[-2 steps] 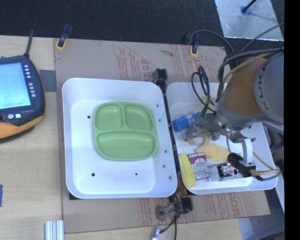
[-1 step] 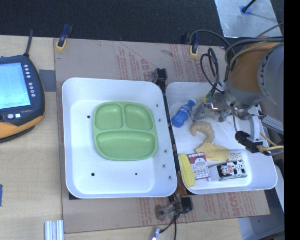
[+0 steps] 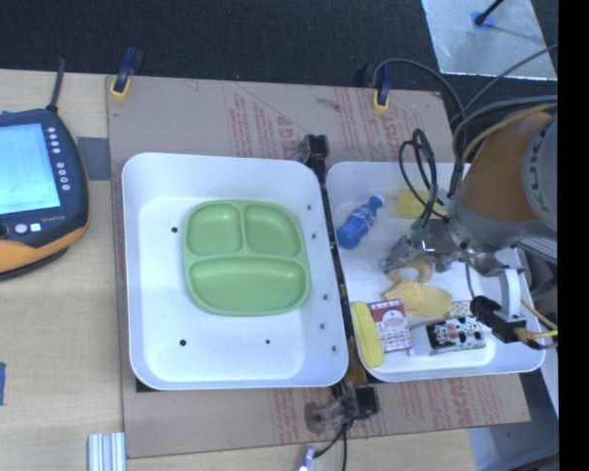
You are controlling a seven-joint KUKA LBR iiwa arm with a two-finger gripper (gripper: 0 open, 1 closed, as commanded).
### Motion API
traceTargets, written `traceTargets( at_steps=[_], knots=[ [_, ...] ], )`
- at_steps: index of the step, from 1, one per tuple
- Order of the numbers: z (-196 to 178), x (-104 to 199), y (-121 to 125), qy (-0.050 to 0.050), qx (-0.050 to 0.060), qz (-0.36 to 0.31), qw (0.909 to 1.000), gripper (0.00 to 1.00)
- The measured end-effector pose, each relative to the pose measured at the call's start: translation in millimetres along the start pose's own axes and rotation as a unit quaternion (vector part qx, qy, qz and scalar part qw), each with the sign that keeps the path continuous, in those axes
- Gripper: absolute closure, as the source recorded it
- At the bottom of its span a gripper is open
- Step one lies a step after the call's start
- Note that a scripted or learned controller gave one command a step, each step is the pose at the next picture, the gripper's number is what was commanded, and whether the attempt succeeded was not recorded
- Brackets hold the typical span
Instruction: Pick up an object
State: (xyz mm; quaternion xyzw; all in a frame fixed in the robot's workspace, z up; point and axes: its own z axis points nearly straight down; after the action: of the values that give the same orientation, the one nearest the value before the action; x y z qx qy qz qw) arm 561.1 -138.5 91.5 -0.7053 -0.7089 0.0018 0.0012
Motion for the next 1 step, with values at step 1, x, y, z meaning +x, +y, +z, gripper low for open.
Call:
traceTargets(
  at_steps=[1],
  knots=[
    [-0.4,30.7,23.0,0.000,-0.001,-0.001,1.0000,0.00]
  ],
)
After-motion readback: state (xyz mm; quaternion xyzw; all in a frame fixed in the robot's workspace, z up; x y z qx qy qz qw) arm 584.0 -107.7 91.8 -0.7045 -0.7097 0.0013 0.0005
